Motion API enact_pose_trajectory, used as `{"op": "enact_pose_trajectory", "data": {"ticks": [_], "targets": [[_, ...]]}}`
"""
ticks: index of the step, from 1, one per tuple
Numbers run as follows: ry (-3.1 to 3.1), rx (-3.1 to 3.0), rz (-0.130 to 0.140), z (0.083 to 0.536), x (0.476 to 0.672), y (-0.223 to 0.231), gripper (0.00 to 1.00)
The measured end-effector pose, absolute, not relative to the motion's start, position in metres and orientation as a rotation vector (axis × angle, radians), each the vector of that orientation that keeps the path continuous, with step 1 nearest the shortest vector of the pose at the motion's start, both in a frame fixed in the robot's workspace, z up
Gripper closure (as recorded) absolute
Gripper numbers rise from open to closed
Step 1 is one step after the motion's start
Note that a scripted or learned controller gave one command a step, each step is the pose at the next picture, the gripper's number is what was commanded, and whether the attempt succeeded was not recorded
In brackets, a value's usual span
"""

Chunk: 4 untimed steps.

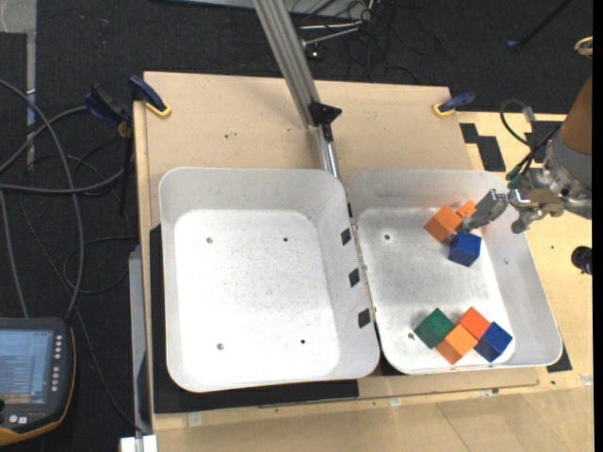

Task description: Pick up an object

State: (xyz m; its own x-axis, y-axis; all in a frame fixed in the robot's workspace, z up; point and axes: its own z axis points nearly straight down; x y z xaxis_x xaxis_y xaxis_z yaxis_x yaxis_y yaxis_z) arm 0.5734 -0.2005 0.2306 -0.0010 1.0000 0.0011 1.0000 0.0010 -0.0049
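- White right bin (528,290): orange block (443,222) and blue block (464,249) touching, upper area.
- Gripper (502,211) just right of them, fingers spread, holding nothing.
- Green block (434,328), orange and blue blocks clustered near front rim.

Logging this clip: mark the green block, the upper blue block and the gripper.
green block (434,328), camera view, top face
upper blue block (464,249), camera view, top face
gripper (505,211), camera view, between its fingertips
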Motion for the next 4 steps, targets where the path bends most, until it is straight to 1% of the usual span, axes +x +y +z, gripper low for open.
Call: {"op": "enact_pose_trajectory", "data": {"ticks": [1,2,3,4], "targets": [[-2.224,-2.22,0.0,0.234,0.574,-0.2,0.0],[-2.217,-2.219,0.005,0.171,0.574,-0.206,0.0],[-2.217,-2.22,0.004,0.125,0.569,-0.21,0.0],[-2.22,-2.221,0.002,0.093,0.569,-0.209,0.0]]}}
